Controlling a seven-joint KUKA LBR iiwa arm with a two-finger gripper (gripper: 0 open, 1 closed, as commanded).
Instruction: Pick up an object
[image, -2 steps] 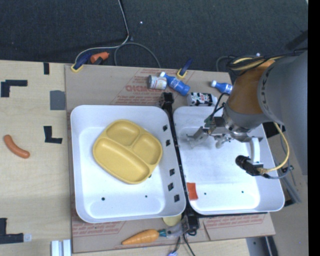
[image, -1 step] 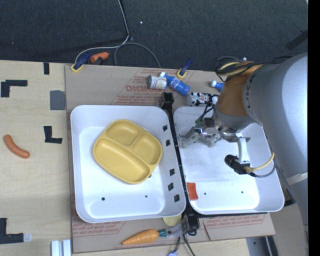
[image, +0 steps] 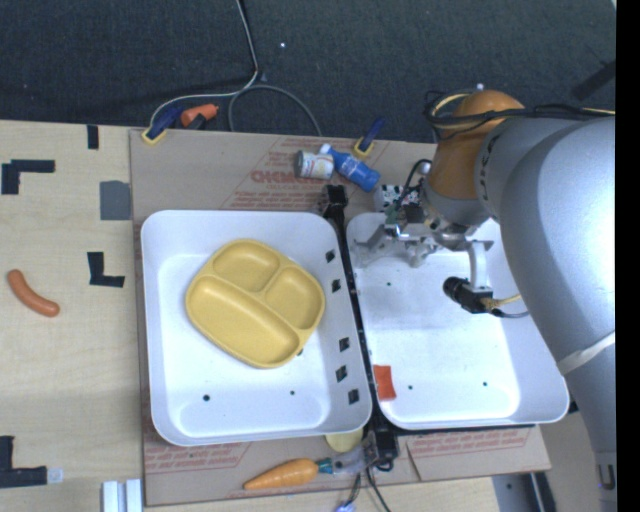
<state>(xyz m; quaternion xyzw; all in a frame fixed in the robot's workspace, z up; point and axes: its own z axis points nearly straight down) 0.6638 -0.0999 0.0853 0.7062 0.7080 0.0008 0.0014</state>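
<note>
A yellow divided plate lies in the left bin. My gripper is low over the far left corner of the right bin, close to the divider between the bins. Nothing shows between its metal parts. A small orange-red piece rests in the right bin by the divider, well in front of the gripper.
Beyond the bins a white and blue bottle lies on the cardboard. A carrot sits at the front edge, below the bins. A sausage lies on the bench at far left. The grey arm covers the right side.
</note>
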